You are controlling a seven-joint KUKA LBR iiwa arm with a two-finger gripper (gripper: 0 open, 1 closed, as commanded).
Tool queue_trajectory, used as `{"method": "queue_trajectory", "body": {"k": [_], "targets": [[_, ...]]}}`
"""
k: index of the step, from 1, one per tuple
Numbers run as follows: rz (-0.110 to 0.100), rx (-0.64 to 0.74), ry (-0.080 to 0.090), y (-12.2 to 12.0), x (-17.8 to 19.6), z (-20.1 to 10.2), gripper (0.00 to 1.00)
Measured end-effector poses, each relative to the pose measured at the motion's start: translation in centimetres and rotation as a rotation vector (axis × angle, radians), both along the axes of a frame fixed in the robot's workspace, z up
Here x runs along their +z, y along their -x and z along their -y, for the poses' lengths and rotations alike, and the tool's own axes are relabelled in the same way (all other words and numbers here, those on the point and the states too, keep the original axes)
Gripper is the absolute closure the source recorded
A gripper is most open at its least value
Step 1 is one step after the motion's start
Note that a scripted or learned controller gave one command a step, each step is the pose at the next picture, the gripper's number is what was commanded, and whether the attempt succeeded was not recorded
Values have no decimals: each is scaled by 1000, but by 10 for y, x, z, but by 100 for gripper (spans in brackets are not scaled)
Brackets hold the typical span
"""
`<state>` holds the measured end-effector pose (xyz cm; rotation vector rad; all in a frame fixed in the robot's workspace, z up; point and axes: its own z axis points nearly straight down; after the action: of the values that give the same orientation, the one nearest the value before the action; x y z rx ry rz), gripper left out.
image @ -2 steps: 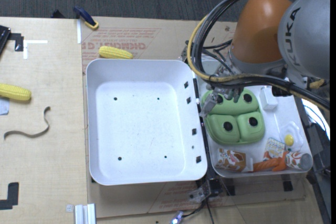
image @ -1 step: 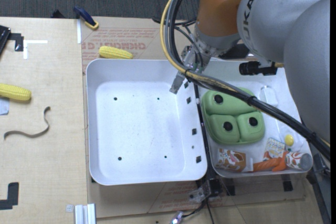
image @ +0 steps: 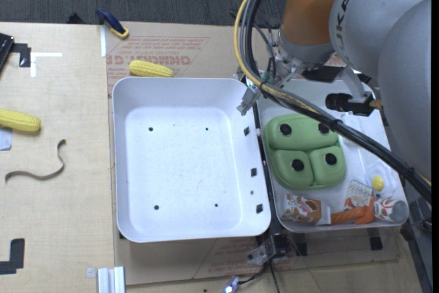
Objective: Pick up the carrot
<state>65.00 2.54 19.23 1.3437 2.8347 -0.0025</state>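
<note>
Along the right bin's [image: 384,147] near edge the carrot [image: 353,215] is lying beside a green mould [image: 305,151]; we are hovering the arm [image: 370,17] above, presumably lining up; whether our gripper is spread or pressed together we cannot tell.

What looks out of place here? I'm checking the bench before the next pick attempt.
Two yellow corn cobs lie outside the bins: one on the cardboard just behind the left white bin, one on the wooden bench at far left. A thin curled grey strip lies loose there too.

End effector hidden behind arm [image: 370,17].
</note>
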Motion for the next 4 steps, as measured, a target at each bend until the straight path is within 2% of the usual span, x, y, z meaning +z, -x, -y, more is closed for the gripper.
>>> {"method": "queue_trajectory", "body": {"k": [1, 4], "targets": [[27, -77, 10, 10, -29, -28, 0], [27, -77, 10, 10, -29, -28, 0]]}}
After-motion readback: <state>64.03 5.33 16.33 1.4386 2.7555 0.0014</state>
